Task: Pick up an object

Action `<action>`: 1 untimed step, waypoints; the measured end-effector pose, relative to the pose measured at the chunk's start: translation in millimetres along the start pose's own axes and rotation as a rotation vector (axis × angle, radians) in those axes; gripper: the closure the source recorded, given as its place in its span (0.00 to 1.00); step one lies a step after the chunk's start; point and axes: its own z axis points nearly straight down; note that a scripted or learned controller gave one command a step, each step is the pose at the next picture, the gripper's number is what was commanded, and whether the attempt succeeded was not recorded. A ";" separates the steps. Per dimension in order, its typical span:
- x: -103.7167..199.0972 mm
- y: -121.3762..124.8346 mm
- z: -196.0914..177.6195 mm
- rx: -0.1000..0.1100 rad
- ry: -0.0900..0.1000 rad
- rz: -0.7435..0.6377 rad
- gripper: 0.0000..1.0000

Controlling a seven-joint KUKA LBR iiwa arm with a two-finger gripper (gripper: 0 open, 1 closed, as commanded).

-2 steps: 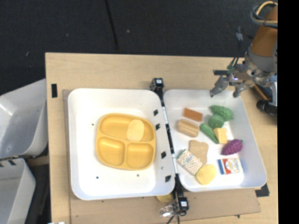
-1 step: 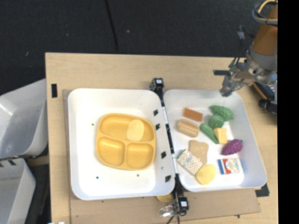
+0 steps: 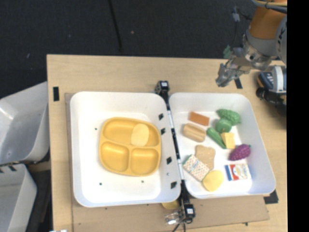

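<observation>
The right bin [image 3: 258, 129] holds several toy foods: an orange block [image 3: 199, 118], a hot dog [image 3: 193, 132], green broccoli [image 3: 228, 115], a green pepper [image 3: 221, 126], a yellow cheese piece [image 3: 228, 140], purple grapes [image 3: 239, 152], a bread slice [image 3: 205, 155], a patterned cracker [image 3: 195, 167], a yellow round piece [image 3: 213, 181] and a small printed carton [image 3: 238, 172]. My gripper [image 3: 225, 77] hangs above the bench just behind the right bin's far edge, with nothing visibly between its fingers. It is apart from all the foods.
The left bin [image 3: 87, 178] carries a yellow divided plate [image 3: 129, 146] with a pale oval piece [image 3: 140, 135] in its upper right compartment. A black clip [image 3: 162, 86] sits at the far end of the seam between bins. Grey containers [image 3: 19, 124] stand off the bench's left.
</observation>
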 end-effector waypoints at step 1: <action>7.6 -11.0 -2.1 0.005 -0.003 0.008 1.00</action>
